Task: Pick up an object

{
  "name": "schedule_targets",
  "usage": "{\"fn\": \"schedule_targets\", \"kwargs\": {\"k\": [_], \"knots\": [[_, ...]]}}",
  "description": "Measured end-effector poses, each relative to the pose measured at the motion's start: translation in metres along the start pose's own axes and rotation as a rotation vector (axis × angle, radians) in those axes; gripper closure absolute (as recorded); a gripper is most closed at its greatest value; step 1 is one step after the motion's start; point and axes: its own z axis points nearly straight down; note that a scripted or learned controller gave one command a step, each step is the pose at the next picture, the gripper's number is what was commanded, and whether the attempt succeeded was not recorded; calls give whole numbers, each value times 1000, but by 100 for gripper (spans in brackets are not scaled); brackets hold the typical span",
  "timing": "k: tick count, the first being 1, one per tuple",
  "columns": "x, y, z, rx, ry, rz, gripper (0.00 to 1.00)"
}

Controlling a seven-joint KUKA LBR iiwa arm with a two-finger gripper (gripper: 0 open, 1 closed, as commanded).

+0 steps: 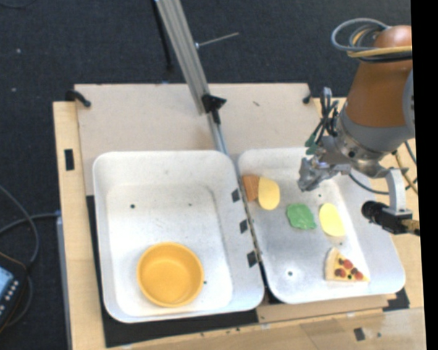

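Note:
The right bin (375, 272) holds a green leaf-shaped piece (301, 217), a yellow oval piece (332, 219), a pizza slice (344, 267), and a yellow piece (269, 194) leaning on a brown one (251, 187) at the bin's left wall. My gripper (311, 175) hangs over the upper middle of this bin, just above and between the green piece and the yellow oval. Nothing shows between its fingers.
A yellow bowl (170, 273) sits in the front of the left bin (118, 182). A metal rail (188, 59) slants down from the top to the gap between the bins. Cables run beside the arm at the right.

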Motion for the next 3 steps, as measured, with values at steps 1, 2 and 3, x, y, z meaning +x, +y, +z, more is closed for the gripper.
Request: {"fn": "schedule_targets", "kwargs": {"k": [1, 2, 3], "knots": [[51, 18, 12, 1, -1, 1, 100], [111, 21, 28, 4, 0, 1, 100], [167, 29, 26, 1, 1, 0, 100]]}}
